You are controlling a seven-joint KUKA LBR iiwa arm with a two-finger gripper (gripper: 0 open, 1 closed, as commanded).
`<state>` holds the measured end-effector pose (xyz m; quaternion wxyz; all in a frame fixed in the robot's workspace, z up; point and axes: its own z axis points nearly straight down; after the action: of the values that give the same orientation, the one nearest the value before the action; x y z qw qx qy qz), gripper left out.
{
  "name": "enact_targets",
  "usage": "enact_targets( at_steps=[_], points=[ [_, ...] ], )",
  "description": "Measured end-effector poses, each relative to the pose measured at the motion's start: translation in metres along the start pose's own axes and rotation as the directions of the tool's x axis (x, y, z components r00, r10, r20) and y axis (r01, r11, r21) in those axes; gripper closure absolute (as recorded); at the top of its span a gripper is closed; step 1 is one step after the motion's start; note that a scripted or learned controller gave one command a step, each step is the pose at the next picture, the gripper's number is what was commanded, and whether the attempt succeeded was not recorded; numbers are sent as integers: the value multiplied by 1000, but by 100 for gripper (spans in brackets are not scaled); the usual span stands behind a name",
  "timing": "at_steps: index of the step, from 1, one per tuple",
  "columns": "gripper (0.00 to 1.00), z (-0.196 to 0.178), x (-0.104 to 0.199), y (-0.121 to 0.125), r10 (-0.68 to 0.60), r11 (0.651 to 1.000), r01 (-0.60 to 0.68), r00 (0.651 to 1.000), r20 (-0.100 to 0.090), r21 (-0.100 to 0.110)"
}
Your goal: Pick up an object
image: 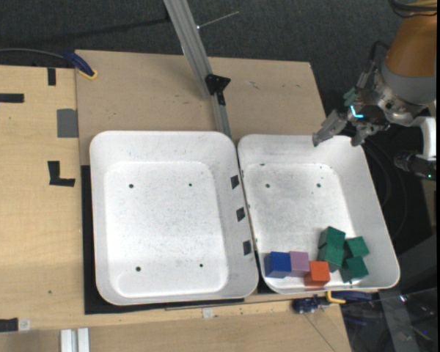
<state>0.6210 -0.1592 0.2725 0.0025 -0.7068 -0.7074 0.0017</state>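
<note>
The fingers (339,132) are seen at the upper right of the frame, spread apart with nothing between them, one dark tip reaching left over the far right corner of the right bin (374,196) and the other pointing down beside it. Above them the grey wrist with a small cyan light is found, and further up and to the right the orange band of the arm (414,42) is seen at the frame's edge.

The objects are gathered in the lower right corner of the right bin, well apart from the fingers. A blue block (279,263) is placed lowest left in the group, with a pale purple block (299,261) touching its right side and an orange block (319,272) just beside that, nearer the front rim. To the right, green blocks (343,254) are piled together against the bin's right wall.

The left bin (99,196) is set directly beside the right one, their rims touching in the middle of the frame. Both bins are carried on the desk (29,160), whose bare wooden surface is marked with black and grey tape pieces at the left. A slanted metal pole (194,39) is seen running from the top of the frame down to the junction of the bins.
</note>
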Motion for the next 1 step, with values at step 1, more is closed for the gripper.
enact_targets(
  at_steps=[1],
  points=[
    [0, -3, 0, 1, -1, 1000, 1, 1000, 2, -5]
  ],
)
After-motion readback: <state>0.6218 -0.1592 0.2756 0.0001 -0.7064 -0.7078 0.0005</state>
